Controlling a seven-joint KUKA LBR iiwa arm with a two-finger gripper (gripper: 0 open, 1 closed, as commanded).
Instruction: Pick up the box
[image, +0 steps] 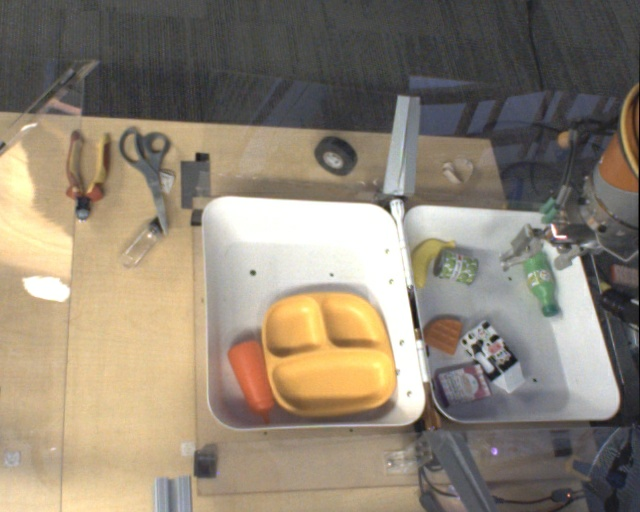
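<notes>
The box (491, 353), white with black patches, lies tilted in the right bin (590, 395), near its front middle. My gripper (543, 243) hovers at the bin's far right, well behind and to the right of the box, just above a green bottle (541, 283). Its fingers look spread open with nothing between them. The arm's orange band is at the frame's right edge.
Around the box lie a pinkish packet (461, 383), a brown-orange item (444, 334), a green can (456, 266) and a banana (428, 256). The left bin (300, 230) holds a yellow compartment tray (326, 352) and a carrot (251, 377). Scissors (150, 165), pliers (85, 168) and a tape roll (336, 155) rest on the bench.
</notes>
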